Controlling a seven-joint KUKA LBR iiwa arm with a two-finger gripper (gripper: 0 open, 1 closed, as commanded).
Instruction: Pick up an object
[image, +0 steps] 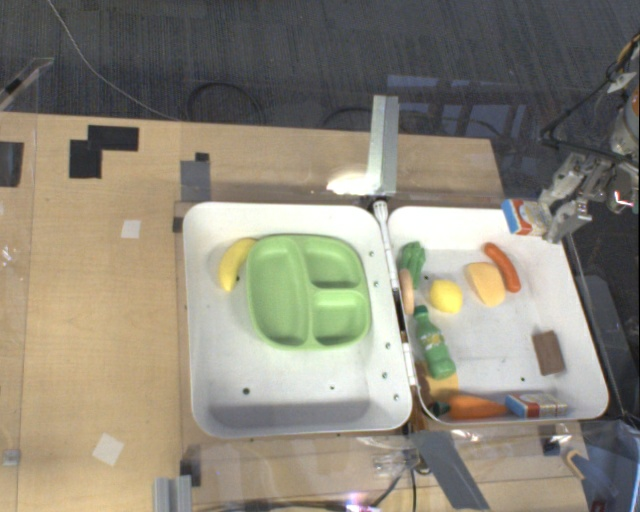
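The robot's two-finger gripper hangs over the far right corner of the right-hand shallow white bin, at the rim. Just beside it on the bin's far edge is a small red, white and blue carton. It looks close to the gripper, perhaps touching, but I cannot tell whether it sits between the fingers or simply rests on the rim, and I cannot make out whether the gripper is parted or closed.

Taking that right bin as the landmark, the rest of the pickings lie on its floor. A red sausage-shaped toy lies nearest the gripper's corner, with an orange-yellow rounded block touching it and a yellow lemon further toward the bin's left wall. Along that left wall are a green leafy vegetable toy and a green plastic bottle with a yellow label. Along the near wall lie an orange carrot and a small red and blue box, with a brown rectangular block by the right wall.

Left of this bin, its neighbour holds a green divided plastic tray and a yellow banana.

As I judge it, nothing is clearly lifted yet; a firm grasp and a clean raise remain.
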